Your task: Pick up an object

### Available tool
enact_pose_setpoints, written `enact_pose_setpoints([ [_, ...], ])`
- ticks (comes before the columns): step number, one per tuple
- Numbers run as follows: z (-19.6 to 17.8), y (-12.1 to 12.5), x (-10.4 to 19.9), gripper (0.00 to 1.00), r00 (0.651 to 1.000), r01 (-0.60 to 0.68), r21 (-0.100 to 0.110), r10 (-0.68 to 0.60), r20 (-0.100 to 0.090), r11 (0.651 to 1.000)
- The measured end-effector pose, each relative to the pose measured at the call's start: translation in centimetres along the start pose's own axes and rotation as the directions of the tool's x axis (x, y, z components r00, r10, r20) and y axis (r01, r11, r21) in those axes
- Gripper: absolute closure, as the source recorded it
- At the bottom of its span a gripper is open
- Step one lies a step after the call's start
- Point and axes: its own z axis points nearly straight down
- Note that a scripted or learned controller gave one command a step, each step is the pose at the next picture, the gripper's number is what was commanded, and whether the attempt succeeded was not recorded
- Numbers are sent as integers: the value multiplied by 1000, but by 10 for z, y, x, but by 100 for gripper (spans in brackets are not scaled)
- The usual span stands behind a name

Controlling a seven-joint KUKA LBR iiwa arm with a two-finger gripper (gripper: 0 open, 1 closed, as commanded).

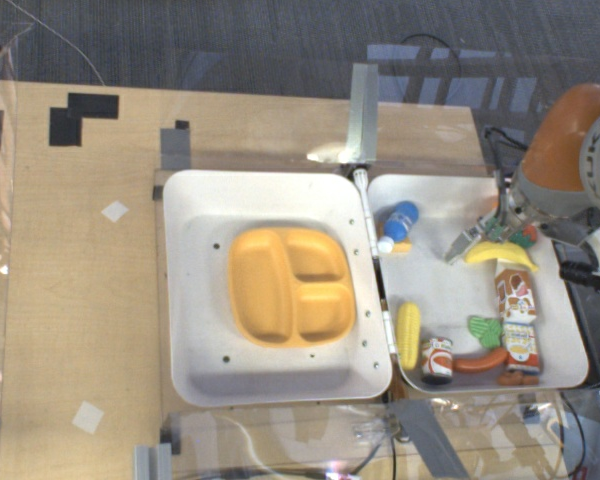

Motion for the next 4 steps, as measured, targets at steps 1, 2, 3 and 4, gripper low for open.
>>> enact_pose_setpoints([
  [1, -12, 3, -1, 100, 1000, 7, -4, -7, 5, 1000],
  [2, -2, -1, 7, 100, 998, -58, -2, 58, 3, 998],
  [3, -2, 17, 42, 100, 999, -42, -4, 42, 5, 999],
  [4, -1, 17, 43, 0, 999, -42, -3, 42, 3, 999],
])
